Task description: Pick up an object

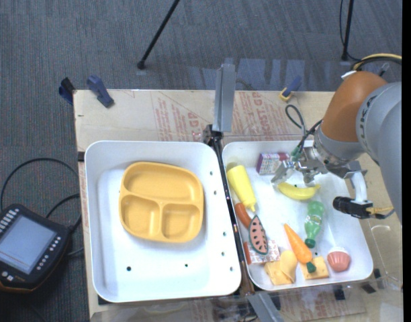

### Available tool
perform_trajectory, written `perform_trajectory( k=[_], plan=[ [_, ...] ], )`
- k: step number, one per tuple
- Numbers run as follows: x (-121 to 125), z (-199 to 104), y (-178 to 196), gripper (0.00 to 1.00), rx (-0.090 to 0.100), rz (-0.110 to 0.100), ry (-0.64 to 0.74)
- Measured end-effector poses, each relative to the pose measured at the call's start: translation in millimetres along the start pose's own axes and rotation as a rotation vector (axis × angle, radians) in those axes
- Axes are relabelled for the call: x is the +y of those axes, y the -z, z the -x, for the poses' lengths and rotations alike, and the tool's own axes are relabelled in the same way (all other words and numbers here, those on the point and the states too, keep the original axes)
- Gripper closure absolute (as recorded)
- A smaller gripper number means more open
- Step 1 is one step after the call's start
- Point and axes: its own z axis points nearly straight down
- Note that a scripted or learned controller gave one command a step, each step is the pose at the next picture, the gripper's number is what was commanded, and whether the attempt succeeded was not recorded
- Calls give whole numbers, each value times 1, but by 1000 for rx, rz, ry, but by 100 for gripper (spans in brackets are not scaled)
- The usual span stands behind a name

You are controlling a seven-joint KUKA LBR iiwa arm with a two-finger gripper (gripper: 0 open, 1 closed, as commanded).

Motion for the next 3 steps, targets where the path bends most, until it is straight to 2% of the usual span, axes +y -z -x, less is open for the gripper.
perform_trajectory(
  k=[1, 2, 3],
  plan=[
    [2, -1, 12, 100, -1, 2, 3],
    [2, -34, 118, 100, -4, 14, 50],
    [0, -35, 112, 0, -2, 4, 50]
  ],
)
